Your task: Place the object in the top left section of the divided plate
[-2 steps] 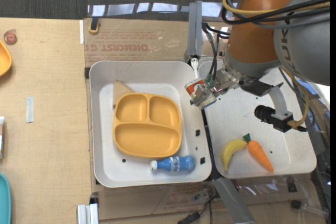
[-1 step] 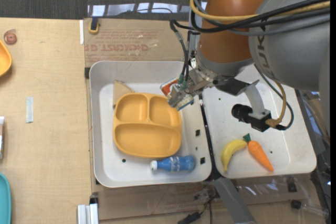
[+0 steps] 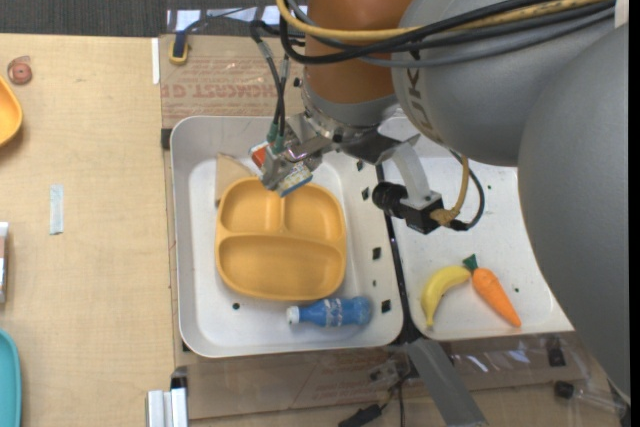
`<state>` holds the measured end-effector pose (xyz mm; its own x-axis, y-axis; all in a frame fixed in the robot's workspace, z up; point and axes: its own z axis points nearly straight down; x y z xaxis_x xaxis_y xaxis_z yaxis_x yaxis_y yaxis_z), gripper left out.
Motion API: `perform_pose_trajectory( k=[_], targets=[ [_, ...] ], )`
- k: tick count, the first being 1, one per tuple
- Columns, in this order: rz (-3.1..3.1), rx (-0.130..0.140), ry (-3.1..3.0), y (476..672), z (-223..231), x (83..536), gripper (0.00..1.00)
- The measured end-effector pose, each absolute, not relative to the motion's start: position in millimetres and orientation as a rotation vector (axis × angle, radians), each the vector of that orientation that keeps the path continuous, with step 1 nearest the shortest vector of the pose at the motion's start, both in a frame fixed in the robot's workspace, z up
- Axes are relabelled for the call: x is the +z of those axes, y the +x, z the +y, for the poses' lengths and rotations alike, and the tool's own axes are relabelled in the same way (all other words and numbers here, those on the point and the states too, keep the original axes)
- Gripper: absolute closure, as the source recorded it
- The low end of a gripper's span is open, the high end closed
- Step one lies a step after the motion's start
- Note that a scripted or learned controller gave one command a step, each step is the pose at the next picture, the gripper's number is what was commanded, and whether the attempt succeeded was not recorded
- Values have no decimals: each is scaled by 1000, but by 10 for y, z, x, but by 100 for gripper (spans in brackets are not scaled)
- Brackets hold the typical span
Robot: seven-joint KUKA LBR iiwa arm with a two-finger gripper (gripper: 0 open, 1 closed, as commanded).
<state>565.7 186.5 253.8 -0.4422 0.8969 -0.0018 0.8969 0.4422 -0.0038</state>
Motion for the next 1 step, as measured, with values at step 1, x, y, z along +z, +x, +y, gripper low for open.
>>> perform_pose_trajectory(
  k=[1],
  targets=[
    [-2667,6,-1659,5657,1865,2539,0]
  ],
)
